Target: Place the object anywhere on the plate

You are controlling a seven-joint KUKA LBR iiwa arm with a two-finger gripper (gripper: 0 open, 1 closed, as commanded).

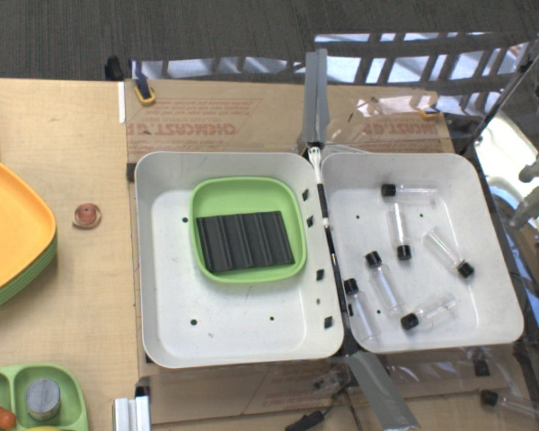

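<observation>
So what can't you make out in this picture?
- Orange plates: cut off by the left edge.
- Divided tray: cut off by the bottom-left corner; its contents are too small to identify.
- Clear tubes in the right bin: transparent against white, so whether they hold anything is unclear.
- Dark ribbed slab on the green plate: what it is.

The arm's pose cannot be told here.

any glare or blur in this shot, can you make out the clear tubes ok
Camera view: even, soft lighting with faint shadows; bright blown-out glare at the right edge beside the right bin; the clear tubes nearly vanish against the white, black caps mark them; green plate is sharp.
</observation>
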